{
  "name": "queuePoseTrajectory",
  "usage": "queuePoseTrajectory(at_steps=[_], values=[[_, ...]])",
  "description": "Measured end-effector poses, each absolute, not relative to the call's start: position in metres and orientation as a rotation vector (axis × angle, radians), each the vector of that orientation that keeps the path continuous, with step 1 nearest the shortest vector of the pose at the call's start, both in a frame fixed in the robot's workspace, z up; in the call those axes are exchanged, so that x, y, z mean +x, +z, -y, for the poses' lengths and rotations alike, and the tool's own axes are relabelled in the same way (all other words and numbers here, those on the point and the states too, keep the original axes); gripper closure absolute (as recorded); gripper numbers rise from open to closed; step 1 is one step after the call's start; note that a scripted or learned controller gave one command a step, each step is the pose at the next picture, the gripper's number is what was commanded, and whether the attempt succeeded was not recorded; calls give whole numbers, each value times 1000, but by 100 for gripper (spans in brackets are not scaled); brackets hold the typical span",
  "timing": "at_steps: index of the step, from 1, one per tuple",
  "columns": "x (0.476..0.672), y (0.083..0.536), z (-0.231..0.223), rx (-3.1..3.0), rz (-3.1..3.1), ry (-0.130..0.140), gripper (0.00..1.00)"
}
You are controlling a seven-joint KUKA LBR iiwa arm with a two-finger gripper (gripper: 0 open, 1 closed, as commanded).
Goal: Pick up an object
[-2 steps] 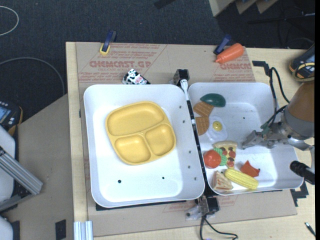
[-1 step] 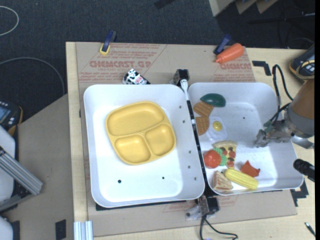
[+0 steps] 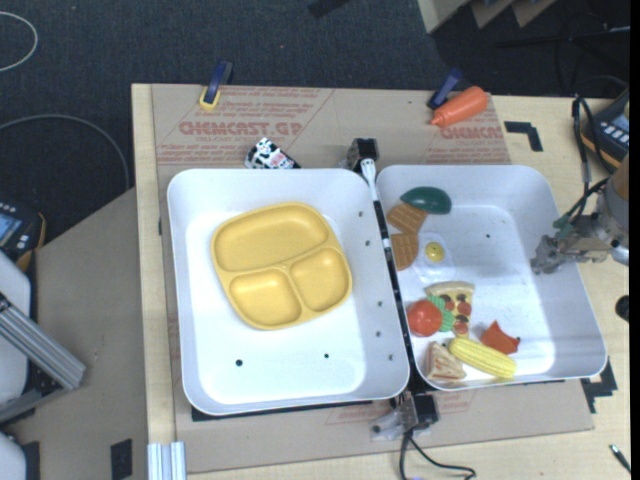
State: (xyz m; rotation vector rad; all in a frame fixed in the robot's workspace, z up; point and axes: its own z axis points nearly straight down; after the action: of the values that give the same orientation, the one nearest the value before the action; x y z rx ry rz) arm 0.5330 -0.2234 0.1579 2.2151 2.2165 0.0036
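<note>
The right bin point(image 3: 520, 193) holds several toy foods along its left and front sides. A dark green piece point(image 3: 427, 200) lies at the back, with two brown bread pieces point(image 3: 405, 219) below it. A small yellow piece point(image 3: 434, 252) sits beside them. Toward the front are a pizza slice point(image 3: 453, 301), a red tomato point(image 3: 424, 317), a red wedge point(image 3: 500, 338), a yellow corn cob point(image 3: 482, 358) and a sandwich piece point(image 3: 444, 364). My gripper point(image 3: 547, 255) hangs over the right side of this bin, well apart from the foods, with nothing seen in it.
The left bin point(image 3: 200, 358) holds a yellow divided plate point(image 3: 282, 265). On the bench behind the bins lie an orange carrot point(image 3: 460, 106), a black-and-white cow toy point(image 3: 270, 155) and a yellow clip point(image 3: 211, 90). A black clamp point(image 3: 364, 152) sits between the bins.
</note>
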Motion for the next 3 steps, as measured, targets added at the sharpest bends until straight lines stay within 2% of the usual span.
queuePoseTrajectory(at_steps=[1, 2, 3], values=[[528, 210, 216, 2215, -2218, 4, 100], [529, 226, 216, 2216, -2219, 3, 100], [556, 234, 174, 2212, -2226, 5, 100]])
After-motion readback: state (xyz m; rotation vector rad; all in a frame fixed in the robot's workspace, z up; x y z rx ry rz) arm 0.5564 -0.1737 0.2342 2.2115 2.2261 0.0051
